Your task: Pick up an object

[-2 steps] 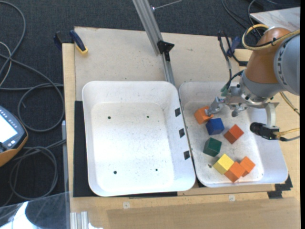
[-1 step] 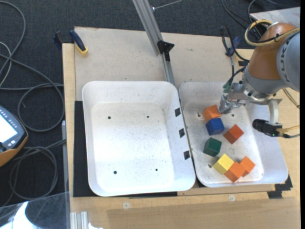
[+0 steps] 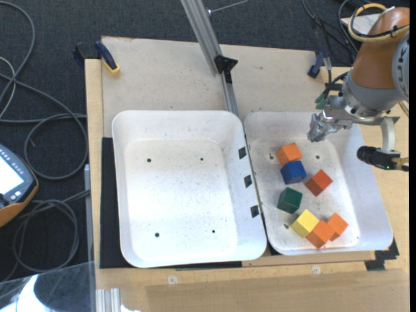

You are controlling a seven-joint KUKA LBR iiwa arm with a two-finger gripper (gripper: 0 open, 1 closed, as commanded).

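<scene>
White plastic is what you are looking at: two shallow bins side by side on the bench, and in the right bin [image 3: 364, 194] you see an orange block [image 3: 290, 153] touching a blue block [image 3: 293, 171], a reddish-orange block [image 3: 318, 182], a dark green block [image 3: 290, 199], and a yellow block [image 3: 304, 223] pressed against two more orange blocks [image 3: 328, 229] near the front wall. Your gripper [image 3: 317, 132] hangs over the back of that bin, just beside the orange block and apart from it, with nothing between its fingers; whether they are spread or closed you cannot tell from this angle.
</scene>
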